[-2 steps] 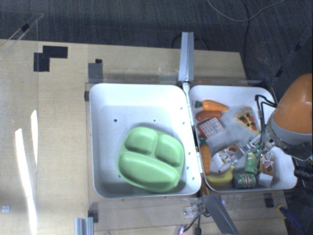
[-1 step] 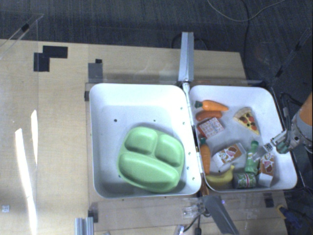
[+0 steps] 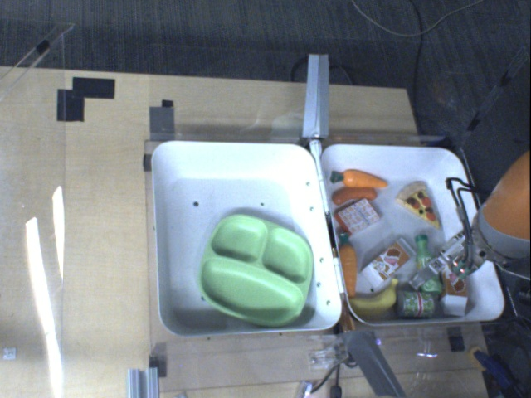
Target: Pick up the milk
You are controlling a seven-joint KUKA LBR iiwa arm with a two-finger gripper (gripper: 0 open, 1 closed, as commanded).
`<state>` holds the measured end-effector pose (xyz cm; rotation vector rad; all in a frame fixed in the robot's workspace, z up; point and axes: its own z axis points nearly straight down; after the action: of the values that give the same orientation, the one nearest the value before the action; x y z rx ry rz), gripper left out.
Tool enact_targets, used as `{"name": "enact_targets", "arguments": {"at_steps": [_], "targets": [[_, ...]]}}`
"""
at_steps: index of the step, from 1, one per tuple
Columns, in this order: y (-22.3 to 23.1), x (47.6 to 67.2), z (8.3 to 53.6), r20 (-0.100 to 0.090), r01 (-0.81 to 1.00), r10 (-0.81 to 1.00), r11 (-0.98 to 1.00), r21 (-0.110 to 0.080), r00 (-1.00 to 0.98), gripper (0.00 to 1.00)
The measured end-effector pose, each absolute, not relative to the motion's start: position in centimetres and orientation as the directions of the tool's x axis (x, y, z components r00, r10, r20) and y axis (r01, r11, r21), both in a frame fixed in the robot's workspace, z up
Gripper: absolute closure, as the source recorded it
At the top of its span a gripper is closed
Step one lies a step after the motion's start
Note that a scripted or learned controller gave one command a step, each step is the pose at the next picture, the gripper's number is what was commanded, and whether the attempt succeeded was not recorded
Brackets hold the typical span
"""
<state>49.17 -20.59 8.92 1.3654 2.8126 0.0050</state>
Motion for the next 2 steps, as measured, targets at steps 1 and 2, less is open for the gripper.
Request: {"name": "enact_targets", "arguments": {"at_steps": [1, 2], "targets": [[-16.8, 52.0, 10.3, -0.003, 0.938, 0.938, 0.348, 0.005, -0.348, 0.0], [-10.7, 60.1, 10.1, -0.002, 0.946, 0.946, 0.325, 0.006, -0.325, 0.0]]}}
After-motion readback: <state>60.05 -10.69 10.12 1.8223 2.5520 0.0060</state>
